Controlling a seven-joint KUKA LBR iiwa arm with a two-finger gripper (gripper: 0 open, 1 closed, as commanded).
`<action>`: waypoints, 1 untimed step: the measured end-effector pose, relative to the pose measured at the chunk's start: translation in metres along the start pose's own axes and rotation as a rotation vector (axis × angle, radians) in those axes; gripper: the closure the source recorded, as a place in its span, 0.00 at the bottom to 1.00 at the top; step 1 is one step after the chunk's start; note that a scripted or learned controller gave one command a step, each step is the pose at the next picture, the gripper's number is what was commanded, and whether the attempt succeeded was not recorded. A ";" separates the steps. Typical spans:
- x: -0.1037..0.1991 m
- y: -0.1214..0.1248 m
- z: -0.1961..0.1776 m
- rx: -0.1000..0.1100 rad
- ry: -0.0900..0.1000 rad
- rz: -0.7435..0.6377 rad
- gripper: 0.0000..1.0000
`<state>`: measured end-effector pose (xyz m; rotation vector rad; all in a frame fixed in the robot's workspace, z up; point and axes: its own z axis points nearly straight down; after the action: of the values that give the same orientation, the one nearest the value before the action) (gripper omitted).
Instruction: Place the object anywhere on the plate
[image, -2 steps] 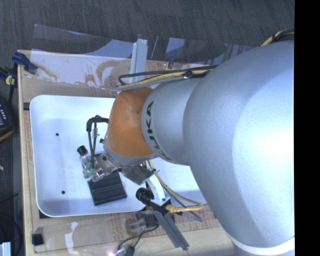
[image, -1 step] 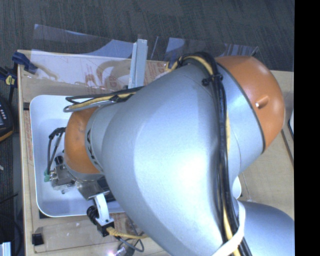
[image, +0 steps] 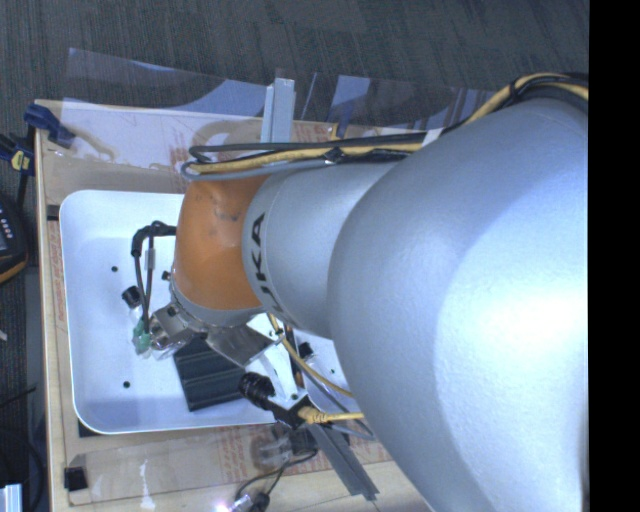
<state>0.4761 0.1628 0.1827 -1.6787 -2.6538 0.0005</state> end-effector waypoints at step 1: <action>-0.057 -0.028 0.039 0.005 0.001 0.178 1.00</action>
<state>0.4757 0.0990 0.1439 -1.9060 -2.4919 0.0064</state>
